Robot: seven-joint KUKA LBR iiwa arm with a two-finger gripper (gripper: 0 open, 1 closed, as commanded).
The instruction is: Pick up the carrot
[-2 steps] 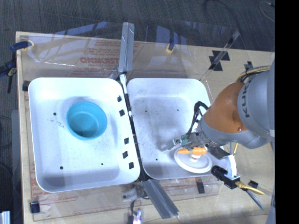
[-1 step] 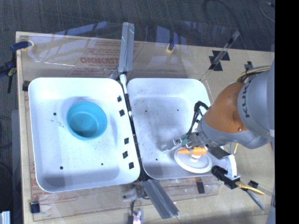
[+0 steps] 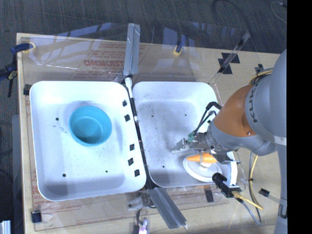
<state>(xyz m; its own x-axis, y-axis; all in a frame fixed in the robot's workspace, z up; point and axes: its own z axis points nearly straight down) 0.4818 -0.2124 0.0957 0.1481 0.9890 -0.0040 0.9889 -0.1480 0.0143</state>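
Observation:
The orange carrot (image 3: 201,158) lies on a small white plate (image 3: 196,172) in the front right corner of the right bin (image 3: 161,111). My gripper (image 3: 191,144) hangs low just above and slightly left of the carrot, its metal parts partly covering the carrot's upper edge. The grey wrist with its orange band (image 3: 234,116) reaches in from the right and hides the bin's right wall. I cannot tell whether the gripper touches the carrot.
A blue bowl (image 3: 90,125) stands upright in the middle of the left bin (image 3: 48,179). A ridge with black clips (image 3: 132,140) divides the two bins. Cables (image 3: 246,199) trail over the bench at the front right.

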